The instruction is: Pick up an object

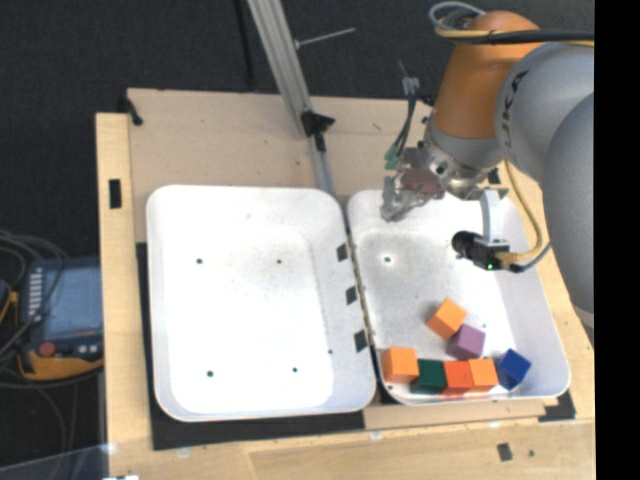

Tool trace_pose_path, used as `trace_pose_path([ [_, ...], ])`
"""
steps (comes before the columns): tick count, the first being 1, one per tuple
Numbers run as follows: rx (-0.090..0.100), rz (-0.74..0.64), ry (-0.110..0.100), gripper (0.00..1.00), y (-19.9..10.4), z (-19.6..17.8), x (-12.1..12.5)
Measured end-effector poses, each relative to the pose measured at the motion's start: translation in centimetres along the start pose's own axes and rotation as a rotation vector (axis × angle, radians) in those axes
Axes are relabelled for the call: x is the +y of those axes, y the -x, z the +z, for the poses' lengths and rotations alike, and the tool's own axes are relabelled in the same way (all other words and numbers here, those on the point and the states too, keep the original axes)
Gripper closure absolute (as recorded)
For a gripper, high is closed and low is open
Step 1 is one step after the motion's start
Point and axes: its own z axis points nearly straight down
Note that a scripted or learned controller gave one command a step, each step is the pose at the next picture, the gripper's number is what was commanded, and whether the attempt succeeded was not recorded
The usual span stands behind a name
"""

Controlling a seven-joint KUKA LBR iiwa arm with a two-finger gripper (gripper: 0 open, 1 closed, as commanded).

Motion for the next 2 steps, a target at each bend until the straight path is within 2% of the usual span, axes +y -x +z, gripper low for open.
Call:
trace_pose_path([
  [1,0.000,-0.001,0.005,1.00,-5.5,-1.8,0.2],
  [2,0.000,-0.001,0.000,1.00,-10.9,-1.2,-0.3],
])
